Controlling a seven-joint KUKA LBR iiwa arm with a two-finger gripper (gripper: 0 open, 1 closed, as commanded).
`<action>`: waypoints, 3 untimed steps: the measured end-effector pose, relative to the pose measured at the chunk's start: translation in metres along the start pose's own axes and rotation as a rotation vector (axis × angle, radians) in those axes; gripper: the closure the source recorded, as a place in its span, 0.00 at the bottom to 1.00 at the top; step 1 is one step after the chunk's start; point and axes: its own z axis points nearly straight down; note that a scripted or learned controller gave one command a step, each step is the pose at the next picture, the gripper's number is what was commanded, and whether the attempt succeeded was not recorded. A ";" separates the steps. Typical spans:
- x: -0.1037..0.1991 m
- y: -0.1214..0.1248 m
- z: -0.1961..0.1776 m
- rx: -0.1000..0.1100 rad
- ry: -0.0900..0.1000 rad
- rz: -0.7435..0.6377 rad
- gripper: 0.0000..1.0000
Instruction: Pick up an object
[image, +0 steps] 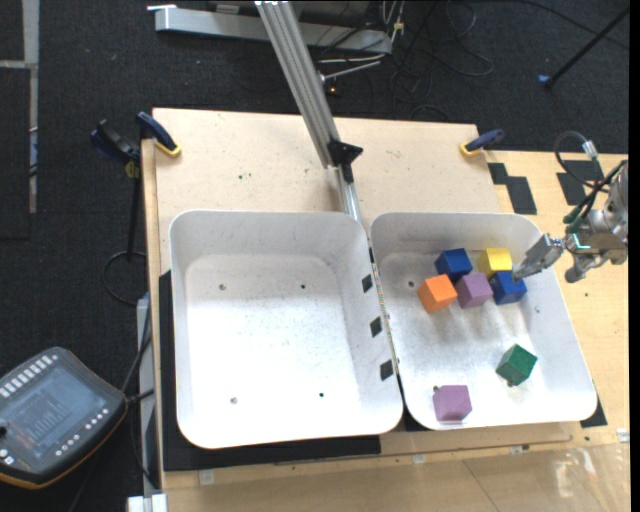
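Right now the gripper (535, 258) hangs over the right bin (560, 340), at its far right rim; whether it is wide or narrow I cannot tell. Nothing sits in it. Just beside it is a tight cluster: yellow cube (495, 261), two blue cubes (453, 263) (509, 287), purple cube (474, 290), orange cube (437, 293). These look light, rigid and smooth, so I'd take opposite flat faces. Being cubes, they have no long axis; most sit turned slightly off the bin walls. The green cube (517, 364) stands apart.
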 end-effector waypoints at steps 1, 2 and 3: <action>0.000 0.001 -0.002 -0.004 -0.001 0.000 0.00; 0.003 0.008 0.058 0.002 0.000 0.001 0.00; 0.011 0.013 0.107 0.001 0.001 0.000 0.00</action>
